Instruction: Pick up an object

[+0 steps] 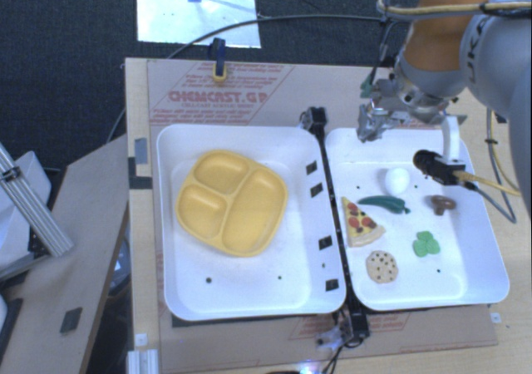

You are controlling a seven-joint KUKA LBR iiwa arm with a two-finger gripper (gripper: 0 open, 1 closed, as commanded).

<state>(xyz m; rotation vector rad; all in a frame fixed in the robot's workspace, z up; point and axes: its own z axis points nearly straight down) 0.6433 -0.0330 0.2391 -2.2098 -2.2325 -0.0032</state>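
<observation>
You are looking at the right bin (482, 281), where the toy foods are lying apart from one another: a white egg (397, 179), a green pepper (384, 204), a pizza slice (362, 221) with red dots, a speckled cookie (381, 266), a green leafy piece (426, 243) and a small brown mushroom (441, 204). The yellow divided plate (230, 201) is sitting in the left bin (179, 289). The gripper (371, 128) is hanging over the right bin's far edge, above and left of the egg — touching none of the food. Its tips look close together, perhaps, but you cannot tell from this slant; nothing is showing between them.
</observation>
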